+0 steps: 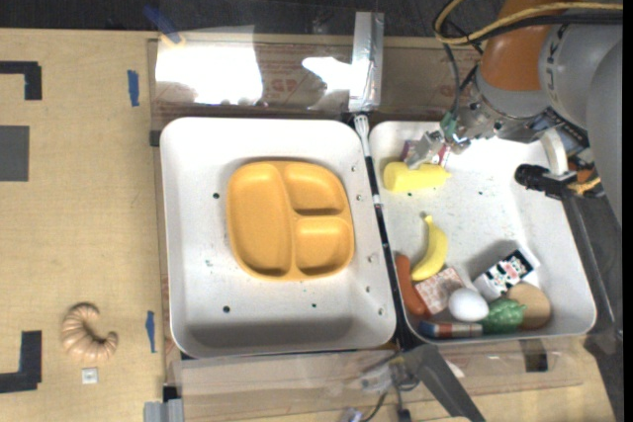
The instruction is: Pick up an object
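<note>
My gripper [427,153] hangs low over the far left corner of the right bin [554,242], just above a pale yellow block [413,178]. Whether it touches the block I cannot tell. A yellow banana [431,249] lies in the middle of that bin. Along the near side sit a red sausage-shaped toy [406,284], a small printed packet [436,291], a white egg [468,305], a green toy [503,315], a tan ball [530,302] and a black-and-white box [506,270].
The left bin [188,212] holds a yellow divided plate [291,218]. A tan croissant-like toy [89,332] lies on the bench at the near left. A metal post [366,64] stands behind the bins. Cables [475,5] loop above the arm's orange band.
</note>
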Controlling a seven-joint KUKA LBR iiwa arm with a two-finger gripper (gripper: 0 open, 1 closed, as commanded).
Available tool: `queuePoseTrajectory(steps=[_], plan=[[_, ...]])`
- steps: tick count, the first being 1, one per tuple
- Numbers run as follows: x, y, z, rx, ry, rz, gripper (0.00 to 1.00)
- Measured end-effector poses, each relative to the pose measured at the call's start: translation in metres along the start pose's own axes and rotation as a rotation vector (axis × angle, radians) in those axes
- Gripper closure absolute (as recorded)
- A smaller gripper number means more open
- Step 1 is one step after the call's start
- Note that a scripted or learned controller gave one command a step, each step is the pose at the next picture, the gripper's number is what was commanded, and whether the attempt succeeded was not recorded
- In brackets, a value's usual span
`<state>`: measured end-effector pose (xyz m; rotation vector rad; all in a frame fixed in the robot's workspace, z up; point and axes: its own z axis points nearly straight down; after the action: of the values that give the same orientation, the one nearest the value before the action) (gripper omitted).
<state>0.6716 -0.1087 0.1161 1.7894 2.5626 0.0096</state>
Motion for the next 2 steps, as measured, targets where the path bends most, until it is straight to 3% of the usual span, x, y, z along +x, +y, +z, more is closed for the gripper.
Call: queuePoseTrajectory(steps=[1,2], plan=[[-0.003,0.002,0.004,0.001,0.001,-0.039,0.00],[-0.007,-0.013,0.005,0.002,-0.011,-0.536,0.00]])
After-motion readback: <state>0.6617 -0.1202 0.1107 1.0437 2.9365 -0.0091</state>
